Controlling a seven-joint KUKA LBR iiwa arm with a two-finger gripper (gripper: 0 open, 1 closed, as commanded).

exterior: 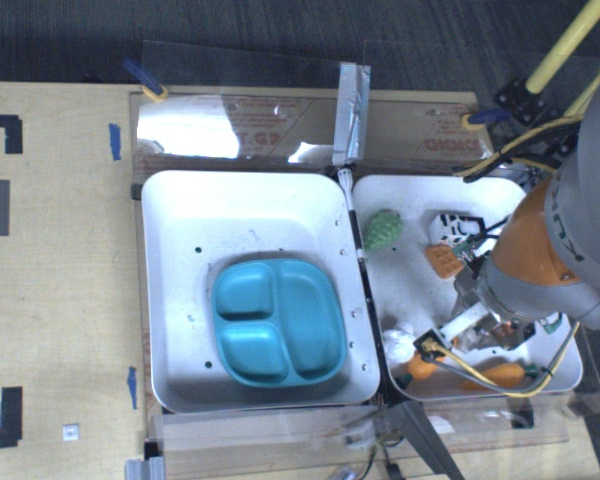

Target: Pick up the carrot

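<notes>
Looking down on the bench, the two white bins sit side by side, and the left bin (170, 268) carries a blue divided plate (277, 320) with three compartments, lying near that bin's front half. Over in the right bin (405, 278), the grey arm (570, 238) with its orange band reaches in from the right and hangs low over the front right part of the bin. The gripper (467, 336) is down there near the bin floor, tangled visually with yellow and black cables, and whether it is spread wide or closed narrow I cannot tell from this angle. The carrot (500, 373) lies along the front wall of the right bin, an orange shape stretched left to right, partly crossed by a yellow cable; it sits just below the gripper, and nothing shows it clamped. A second orange bit (417, 370) sits near the bin's front left corner, beside a small white object (397, 346). Up toward the back of the right bin, a green knobbly ball-like item (384, 229) rests close to the divider between the bins, and an orange-brown block (444, 259) lies just left of the arm's wrist.
</notes>
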